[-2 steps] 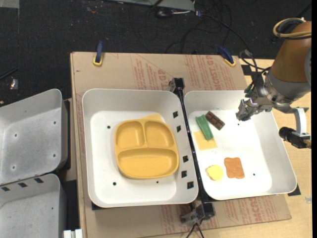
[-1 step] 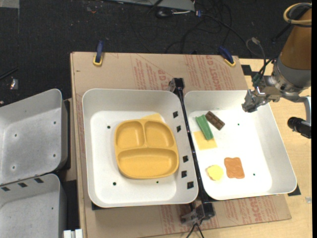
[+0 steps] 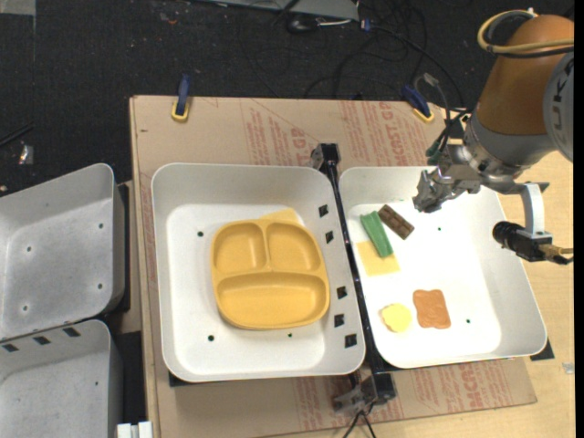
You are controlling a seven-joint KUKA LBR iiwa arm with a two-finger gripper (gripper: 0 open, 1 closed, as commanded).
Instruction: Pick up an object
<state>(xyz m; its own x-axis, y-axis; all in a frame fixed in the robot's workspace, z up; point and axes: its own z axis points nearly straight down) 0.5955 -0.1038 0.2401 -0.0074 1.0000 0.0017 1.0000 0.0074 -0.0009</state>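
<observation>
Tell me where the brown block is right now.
The brown block lies in the right bin, near its far left corner, touching the green block and just left of the hand.

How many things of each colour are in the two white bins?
Yellow: 3, the tray, the flat square, the round piece
Green: 1, the bar
Brown: 1, the small block
Orange: 1, the flat piece
Total: 6

bright even overhead light, soft shadows, sharp focus, dark surround.
</observation>
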